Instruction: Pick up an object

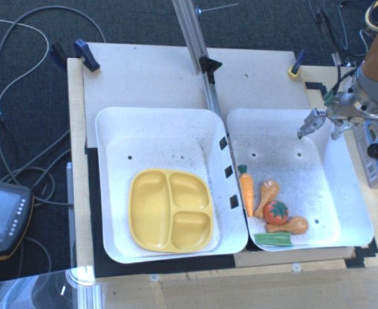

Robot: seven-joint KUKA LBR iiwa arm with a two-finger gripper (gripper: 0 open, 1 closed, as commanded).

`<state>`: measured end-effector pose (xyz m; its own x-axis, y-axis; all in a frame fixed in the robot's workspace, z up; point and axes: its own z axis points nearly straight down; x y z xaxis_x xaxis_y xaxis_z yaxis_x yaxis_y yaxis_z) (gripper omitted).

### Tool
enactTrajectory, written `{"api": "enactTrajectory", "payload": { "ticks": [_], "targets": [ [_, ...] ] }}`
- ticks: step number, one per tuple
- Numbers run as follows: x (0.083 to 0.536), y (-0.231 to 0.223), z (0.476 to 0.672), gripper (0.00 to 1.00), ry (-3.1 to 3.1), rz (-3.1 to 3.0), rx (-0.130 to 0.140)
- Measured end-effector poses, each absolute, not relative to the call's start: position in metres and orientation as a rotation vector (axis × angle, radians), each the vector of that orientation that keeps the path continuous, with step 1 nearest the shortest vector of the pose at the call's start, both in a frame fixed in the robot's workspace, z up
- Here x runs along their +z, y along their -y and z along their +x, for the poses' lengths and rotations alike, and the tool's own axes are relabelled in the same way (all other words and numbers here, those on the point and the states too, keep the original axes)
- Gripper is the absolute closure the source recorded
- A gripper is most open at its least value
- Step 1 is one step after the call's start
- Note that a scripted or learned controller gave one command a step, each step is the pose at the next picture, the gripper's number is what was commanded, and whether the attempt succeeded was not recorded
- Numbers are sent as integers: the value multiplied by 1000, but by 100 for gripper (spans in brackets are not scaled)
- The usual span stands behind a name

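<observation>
Two fingers of the gripper [322,125] stand apart with nothing between them, poised over the upper right corner of the right bin [343,192]. Approach appears to be the step in hand. Toy food lies clustered at that bin's lower left: a carrot [246,194], a tomato [276,212] and a green pod [272,239]. Next, the gripper must travel to one item and descend over it.

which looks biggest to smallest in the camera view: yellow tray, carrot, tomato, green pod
1. yellow tray, by far the largest
2. carrot
3. green pod, close to the carrot, so unsure
4. tomato
</observation>
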<state>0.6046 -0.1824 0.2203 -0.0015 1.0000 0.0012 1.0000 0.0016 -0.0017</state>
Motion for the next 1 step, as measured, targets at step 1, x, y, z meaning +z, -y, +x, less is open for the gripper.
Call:
{"api": "enactTrajectory", "payload": {
  "ticks": [1],
  "targets": [
    [220, 182, 605, 0, 2222, -2218, 1]
  ]
}}
